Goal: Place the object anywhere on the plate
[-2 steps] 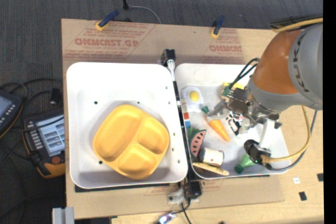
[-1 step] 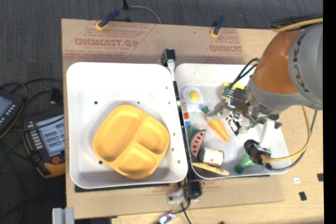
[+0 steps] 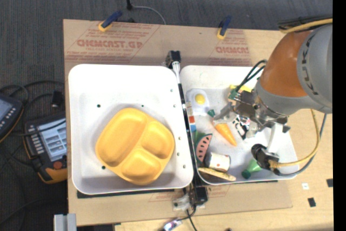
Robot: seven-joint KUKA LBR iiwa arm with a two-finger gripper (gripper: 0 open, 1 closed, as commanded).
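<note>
A yellow plate with three compartments lies in the left white bin. The right bin holds several toy foods. An orange carrot lies near its middle, a fried egg at its back left, and a watermelon slice by its left wall. My gripper hangs low over the right bin, just right of and above the carrot. The wrist and its cables hide the fingertips.
At the right bin's front lie a white and red block, a tan flat piece and a green piece. The grey and orange arm covers the bin's right side. A black post stands between the bins.
</note>
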